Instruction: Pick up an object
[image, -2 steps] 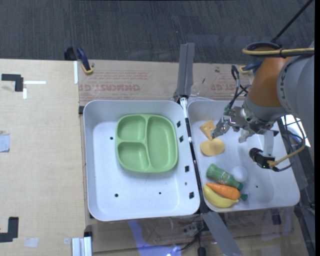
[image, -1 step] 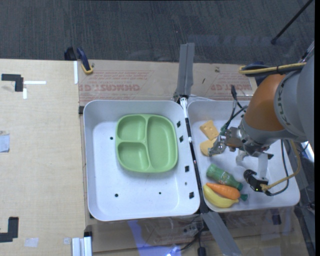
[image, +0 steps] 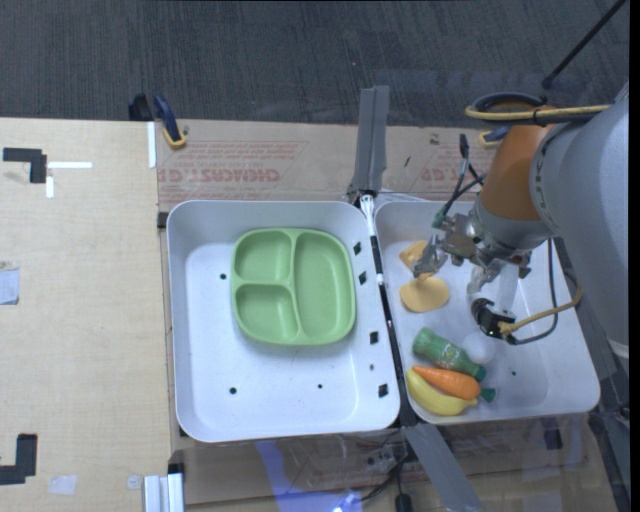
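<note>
White right bin (image: 560, 385), pale yellow flat object (image: 425, 294) under end effector (image: 432, 262), finger state perhaps unclear.

Green divided plate (image: 294, 286) lying in left white bin (image: 200, 390), wooden bench (image: 75, 330) beside, blue clamp (image: 170, 125) behind, cardboard sheet (image: 260, 162) alongside

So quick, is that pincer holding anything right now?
Pincer: cannot be told whether open or closed; nothing visibly held. It hangs in the right bin, above the tan pieces.
</note>
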